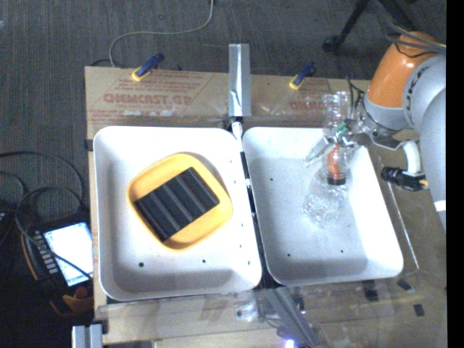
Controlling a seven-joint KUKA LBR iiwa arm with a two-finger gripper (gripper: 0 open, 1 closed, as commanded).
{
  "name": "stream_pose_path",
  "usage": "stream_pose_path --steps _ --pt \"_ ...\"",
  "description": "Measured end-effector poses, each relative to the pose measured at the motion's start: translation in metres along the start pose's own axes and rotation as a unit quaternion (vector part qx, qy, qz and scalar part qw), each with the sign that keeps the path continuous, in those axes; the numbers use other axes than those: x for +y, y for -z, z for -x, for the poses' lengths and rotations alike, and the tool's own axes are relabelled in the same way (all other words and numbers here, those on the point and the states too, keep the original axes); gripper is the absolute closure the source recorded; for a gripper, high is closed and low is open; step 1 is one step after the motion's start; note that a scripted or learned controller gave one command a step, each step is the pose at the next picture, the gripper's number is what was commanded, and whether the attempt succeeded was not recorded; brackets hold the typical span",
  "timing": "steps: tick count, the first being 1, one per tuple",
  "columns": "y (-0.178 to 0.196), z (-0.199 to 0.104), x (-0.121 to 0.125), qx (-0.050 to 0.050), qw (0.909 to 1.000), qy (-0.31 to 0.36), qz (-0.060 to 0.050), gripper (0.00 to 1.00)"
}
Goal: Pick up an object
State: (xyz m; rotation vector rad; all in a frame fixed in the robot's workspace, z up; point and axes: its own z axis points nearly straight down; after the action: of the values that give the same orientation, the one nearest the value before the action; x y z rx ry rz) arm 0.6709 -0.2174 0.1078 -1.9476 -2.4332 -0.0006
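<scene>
**Gripper position over the right bin, clear object below**

We observe two shallow white bins side by side on the bench. The left bin (116, 267) holds a yellow tray-like object (181, 200) with a black ribbed insert (177, 202), lying flat and turned at an angle to the bin walls, near the bin's centre.

The right bin (362, 259) holds the item nearest the arm: a clear plastic object (324, 203), transparent and hard to outline against the white floor. We see it resting on the bin floor in the upper middle of the bin, toward the far wall.

The arm (424, 100) enters from the right, its orange band visible at the upper right. The gripper (336, 167) extends over the far part of the right bin, with a small orange-red part near its lower end. The clear plastic object lies just below the gripper in the view, toward the near side of the bin. Their outlines meet or overlap, and we cannot tell whether they touch. We cannot tell whether the claw is open or closed, nor whether anything sits within it, because the transparent parts blur together at this point.

Two blue-and-yellow clamps (147, 66) hold a cardboard sheet (159, 100) behind the bins.
</scene>
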Motion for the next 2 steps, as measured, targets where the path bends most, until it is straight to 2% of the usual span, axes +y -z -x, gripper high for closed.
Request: stream_pose_path --steps 1,2 --pt "0.0 0.0 0.0 0.0 1.0 0.0 0.0 0.0" --pt "0.001 -0.051 0.009 -0.013 0.9974 -0.071 0.008 0.0"
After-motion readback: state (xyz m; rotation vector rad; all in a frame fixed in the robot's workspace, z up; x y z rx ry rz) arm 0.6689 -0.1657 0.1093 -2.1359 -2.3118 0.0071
